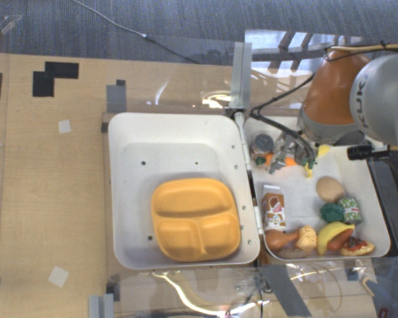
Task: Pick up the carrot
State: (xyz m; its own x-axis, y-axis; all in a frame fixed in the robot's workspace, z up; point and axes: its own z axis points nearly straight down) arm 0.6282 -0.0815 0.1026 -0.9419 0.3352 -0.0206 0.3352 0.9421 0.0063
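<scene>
Two white bins sit side by side on the surface (46, 197). The left bin (129, 144) holds one yellow compartment tray (196, 218). The right bin (375, 211) holds several play foods: one carrot (270, 158) near its upper left corner, one carton (274, 209), one potato (330, 189), one banana (333, 235), one pizza slice (355, 246), one green vegetable (332, 212). The hand (286, 158) is low over the carrot, just beside it; whether its fingers are apart or together cannot be told.
</scene>
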